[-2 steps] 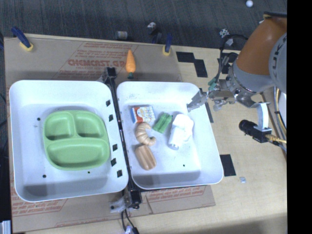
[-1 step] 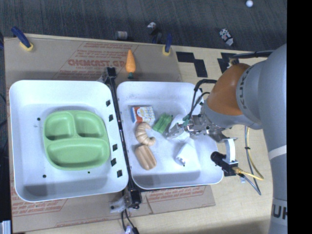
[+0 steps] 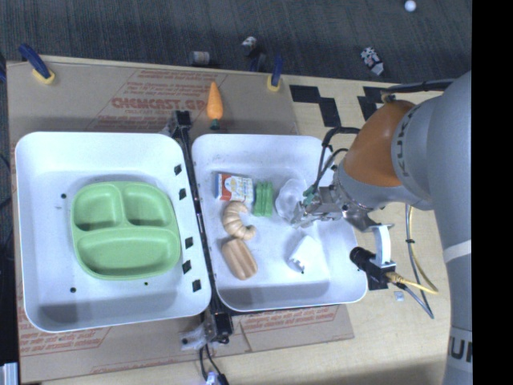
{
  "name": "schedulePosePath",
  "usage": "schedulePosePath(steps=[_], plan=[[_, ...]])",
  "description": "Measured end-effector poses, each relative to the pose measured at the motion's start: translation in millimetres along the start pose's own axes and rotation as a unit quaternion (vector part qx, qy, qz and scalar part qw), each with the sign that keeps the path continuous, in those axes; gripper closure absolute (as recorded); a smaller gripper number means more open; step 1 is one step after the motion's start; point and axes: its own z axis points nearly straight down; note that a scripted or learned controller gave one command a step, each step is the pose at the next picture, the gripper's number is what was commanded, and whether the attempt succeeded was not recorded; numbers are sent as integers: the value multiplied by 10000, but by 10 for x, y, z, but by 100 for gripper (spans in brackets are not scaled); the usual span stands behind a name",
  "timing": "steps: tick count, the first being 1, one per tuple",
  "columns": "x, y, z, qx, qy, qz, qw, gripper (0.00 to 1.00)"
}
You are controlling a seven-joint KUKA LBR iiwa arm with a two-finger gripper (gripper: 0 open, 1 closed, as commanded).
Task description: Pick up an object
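The jaws [image 3: 307,213] sit low in the right bin [image 3: 264,297], near its right wall; I cannot tell their state. Just beside them lie a clear cup [image 3: 288,200] and a white piece [image 3: 303,253]. Leftward are a carton [image 3: 235,188], green packet [image 3: 264,198], croissant [image 3: 237,220] and bread roll [image 3: 240,257]. A green tray [image 3: 124,229] fills the left bin [image 3: 40,295].

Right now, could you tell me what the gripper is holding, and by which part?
It cannot be told: the gripper sits low in the right bin beside a clear cup.

"CHEMCAST" on cardboard sheet [image 3: 144,95]
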Motion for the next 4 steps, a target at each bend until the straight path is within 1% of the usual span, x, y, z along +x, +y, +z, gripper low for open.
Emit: schedulePosePath(steps=[1,2,3,4], plan=[[-4,-686,-998,-29,-7,38,10000,100],[11,29,-1649,-33,-8,28,10000,100],[-1,-696,-971,-20,-11,29,10000,100],[218,-175,-1989,-43,-12,24,10000,100]])
